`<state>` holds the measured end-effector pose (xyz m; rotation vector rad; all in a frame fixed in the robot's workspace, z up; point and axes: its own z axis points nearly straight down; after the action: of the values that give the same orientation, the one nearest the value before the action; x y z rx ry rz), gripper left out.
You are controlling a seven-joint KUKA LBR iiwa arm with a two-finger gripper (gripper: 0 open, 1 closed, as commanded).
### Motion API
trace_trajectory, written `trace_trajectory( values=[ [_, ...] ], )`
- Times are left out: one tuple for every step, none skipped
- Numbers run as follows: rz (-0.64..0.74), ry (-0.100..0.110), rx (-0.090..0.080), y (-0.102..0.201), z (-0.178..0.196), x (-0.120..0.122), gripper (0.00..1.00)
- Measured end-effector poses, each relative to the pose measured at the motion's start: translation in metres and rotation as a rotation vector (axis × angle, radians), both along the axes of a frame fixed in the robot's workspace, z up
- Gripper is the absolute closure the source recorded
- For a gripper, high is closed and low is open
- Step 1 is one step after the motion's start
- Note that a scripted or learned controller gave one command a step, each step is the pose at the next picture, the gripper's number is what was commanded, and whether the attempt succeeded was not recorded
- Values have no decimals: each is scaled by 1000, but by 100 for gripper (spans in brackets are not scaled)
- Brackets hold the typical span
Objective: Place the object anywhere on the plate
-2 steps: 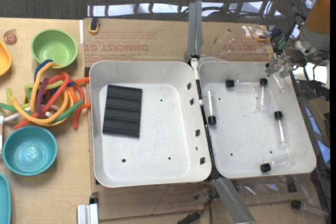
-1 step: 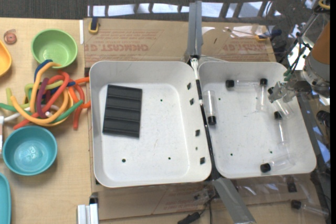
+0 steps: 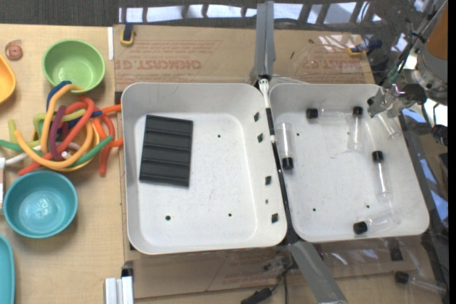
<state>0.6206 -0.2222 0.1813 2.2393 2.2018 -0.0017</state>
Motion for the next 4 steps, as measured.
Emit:
trace_trajectory(
  values=[
    [108,3,3,38,-28,-144,100],
    [82,0,1,0,-1,-93,100],
    [30,0,0,0,32,0,100],
    [165,3,2,72,-57,-63,100]
  ],
)
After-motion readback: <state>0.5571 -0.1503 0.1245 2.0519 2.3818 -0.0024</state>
